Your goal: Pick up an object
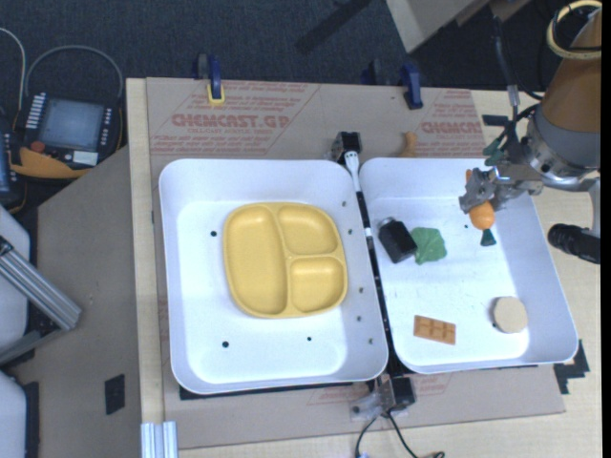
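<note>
In the right bin (535, 284), an orange toy carrot (483, 216) with a green tip lies near the far right wall. My gripper (485, 195) comes in from the right and sits over the carrot's middle, with orange showing on both sides of its fingers. The fingers look closed around the carrot. Whether the carrot is off the bin floor is unclear. Also in this bin are a black block (396, 239), a green piece (430, 245) touching it, a brown waffle-like bar (434, 329) and a beige round piece (509, 314).
The left bin (191, 284) holds a yellow divided plate (284, 258). A black clamp (347, 147) sits where the bins meet at the back. Blue clamps (215, 76) stand on the bench's far edge, and a pendant (67, 127) lies off to the left.
</note>
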Available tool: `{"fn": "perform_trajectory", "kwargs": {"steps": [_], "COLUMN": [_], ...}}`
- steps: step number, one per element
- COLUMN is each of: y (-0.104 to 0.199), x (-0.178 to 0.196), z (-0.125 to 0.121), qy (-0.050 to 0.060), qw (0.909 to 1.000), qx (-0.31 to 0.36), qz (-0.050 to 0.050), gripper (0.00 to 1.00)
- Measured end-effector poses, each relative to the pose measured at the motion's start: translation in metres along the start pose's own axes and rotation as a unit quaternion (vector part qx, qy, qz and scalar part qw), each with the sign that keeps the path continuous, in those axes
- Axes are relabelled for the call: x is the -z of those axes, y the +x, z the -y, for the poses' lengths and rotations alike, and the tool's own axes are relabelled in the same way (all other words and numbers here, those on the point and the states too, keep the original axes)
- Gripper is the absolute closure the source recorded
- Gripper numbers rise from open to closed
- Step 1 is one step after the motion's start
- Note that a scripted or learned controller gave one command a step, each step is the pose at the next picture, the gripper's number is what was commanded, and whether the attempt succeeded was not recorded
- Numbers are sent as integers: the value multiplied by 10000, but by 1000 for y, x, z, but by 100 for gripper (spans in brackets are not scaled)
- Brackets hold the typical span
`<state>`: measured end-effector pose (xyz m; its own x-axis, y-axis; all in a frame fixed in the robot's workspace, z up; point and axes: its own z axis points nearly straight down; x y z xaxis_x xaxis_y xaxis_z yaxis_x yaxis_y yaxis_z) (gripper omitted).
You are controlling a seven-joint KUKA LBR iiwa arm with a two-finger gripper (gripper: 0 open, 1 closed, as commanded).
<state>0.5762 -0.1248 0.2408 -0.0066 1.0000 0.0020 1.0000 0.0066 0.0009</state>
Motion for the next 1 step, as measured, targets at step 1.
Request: {"fn": "perform_trajectory", "kwargs": {"steps": [1], "y": [58], "x": [-12], "z": [2], "qy": [20], "qw": [10000], "qx": [-5], "qz": [-2], "gripper": [100]}}
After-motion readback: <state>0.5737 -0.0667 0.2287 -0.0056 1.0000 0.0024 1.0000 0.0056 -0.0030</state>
